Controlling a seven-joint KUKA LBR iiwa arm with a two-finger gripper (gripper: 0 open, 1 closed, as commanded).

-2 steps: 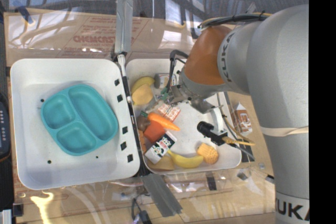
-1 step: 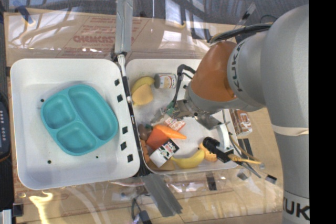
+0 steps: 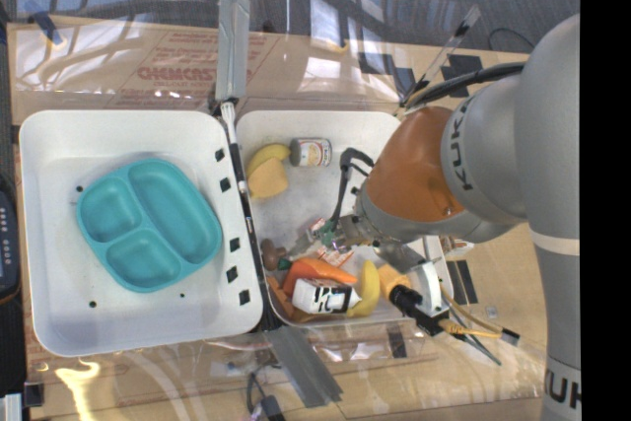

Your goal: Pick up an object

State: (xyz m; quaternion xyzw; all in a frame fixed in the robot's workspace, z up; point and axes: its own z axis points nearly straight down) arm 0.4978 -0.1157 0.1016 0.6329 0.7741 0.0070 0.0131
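The arm leans low over the right bin (image 3: 380, 128), likely to reach the pile heaped at its near edge: one carrot (image 3: 317, 268), one banana (image 3: 369, 289), one small carton (image 3: 321, 297). Farther back lie two yellow pieces (image 3: 267, 170) and one jar (image 3: 312, 152). One teal divided plate (image 3: 148, 223) fills the left bin (image 3: 49, 143). The claw's state: cannot tell

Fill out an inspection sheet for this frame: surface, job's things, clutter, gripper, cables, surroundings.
Surface: two white bins side by side; left bin, right bin.
Job's things: yellow pieces, a small jar, and a pile with an orange item and a banana in the right bin.
Clutter: teal divided plate in the left bin.
Gripper: gripper low over the pile; grasp unclear.
Cables: black cable along the wrist.
Surroundings: clear plastic sheeting, grey tape.
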